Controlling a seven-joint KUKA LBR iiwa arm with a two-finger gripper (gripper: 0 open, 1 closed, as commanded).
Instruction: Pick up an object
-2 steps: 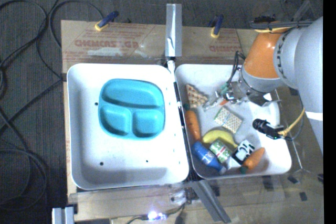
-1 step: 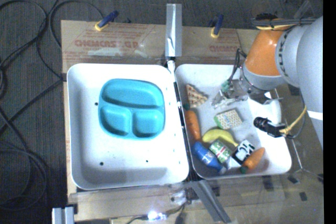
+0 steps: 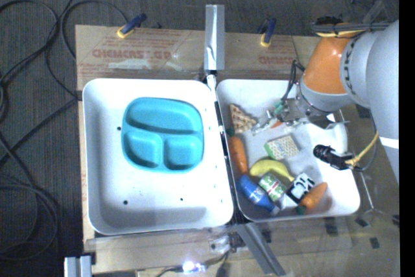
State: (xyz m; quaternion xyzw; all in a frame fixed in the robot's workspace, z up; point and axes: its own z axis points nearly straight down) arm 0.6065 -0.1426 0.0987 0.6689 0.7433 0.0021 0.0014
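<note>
My gripper (image 3: 277, 117) reaches down into the right bin (image 3: 347, 204) near its back middle, under the orange wrist band (image 3: 326, 68). Just left of it lies a tan waffle-patterned piece (image 3: 241, 117). In front of it rests a green-and-white patterned block (image 3: 283, 147). Farther forward are an orange carrot-like piece (image 3: 238, 154), a yellow banana (image 3: 271, 168), a blue object (image 3: 254, 194), a green can (image 3: 274, 187), a black-and-white object (image 3: 300, 186) and another orange piece (image 3: 314, 197). Nothing is visibly held.
The left bin (image 3: 104, 204) holds a blue three-compartment tray (image 3: 163, 134). A metal divider post (image 3: 214, 36) stands at the back between the bins. A black cable plug (image 3: 327, 155) with a yellow wire hangs over the right bin's right side.
</note>
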